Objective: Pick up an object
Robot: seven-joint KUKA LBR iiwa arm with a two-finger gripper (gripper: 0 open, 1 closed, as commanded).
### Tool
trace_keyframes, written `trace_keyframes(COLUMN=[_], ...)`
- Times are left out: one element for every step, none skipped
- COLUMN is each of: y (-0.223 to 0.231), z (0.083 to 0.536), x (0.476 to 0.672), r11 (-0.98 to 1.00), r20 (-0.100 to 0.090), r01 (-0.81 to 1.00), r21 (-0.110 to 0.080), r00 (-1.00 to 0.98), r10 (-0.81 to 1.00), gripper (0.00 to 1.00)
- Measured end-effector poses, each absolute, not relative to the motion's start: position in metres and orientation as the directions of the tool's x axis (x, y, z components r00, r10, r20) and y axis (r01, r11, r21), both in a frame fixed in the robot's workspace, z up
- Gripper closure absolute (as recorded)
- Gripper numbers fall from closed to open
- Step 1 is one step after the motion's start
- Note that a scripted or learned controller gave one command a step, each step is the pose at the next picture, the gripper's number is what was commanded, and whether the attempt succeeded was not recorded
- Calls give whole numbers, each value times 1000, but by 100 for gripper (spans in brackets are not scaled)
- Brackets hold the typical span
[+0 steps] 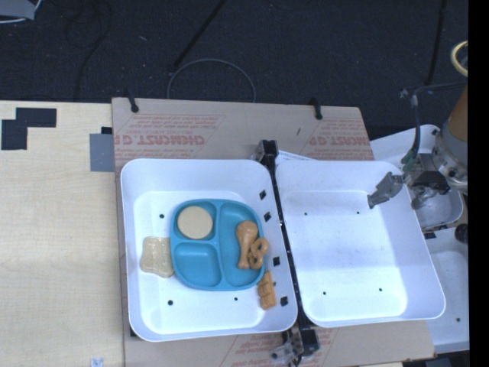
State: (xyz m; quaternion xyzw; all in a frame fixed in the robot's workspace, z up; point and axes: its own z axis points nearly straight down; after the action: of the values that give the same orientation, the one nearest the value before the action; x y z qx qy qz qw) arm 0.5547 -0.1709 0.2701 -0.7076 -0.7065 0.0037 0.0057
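Note:
A blue sectioned tray (200,268) lies in the left bin (145,182). A round tan disc (194,222) sits in its upper left section, and a brown pretzel-like piece (250,245) lies in its right section. A pale slice of toast (157,256) rests against the tray's left edge. A small brown piece (267,290) lies by the tray's lower right corner. My gripper (401,193) hangs over the upper right rim of the right bin (359,304), far from all these objects. It is open, with nothing between its fingers.
A black hinge strip (275,228) runs between the two bins. Both bins stand on a cardboard sheet (229,128). A light wooden tabletop (53,243) lies to the left, and cables cross the dark floor (214,67) behind.

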Motion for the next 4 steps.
trace_keyframes(y=[-171, -178, -177, -177], z=[276, 223, 159, 116], x=[557, 549, 552, 550], r11=[0, -1, 0, -1], r20=[1, 2, 3, 2], r01=[1000, 1000, 1000, 1000], r21=[-3, -8, -9, -7], r00=[0, 1, 0, 1], r10=[1000, 1000, 1000, 1000], gripper=[0, 0, 0, 0])
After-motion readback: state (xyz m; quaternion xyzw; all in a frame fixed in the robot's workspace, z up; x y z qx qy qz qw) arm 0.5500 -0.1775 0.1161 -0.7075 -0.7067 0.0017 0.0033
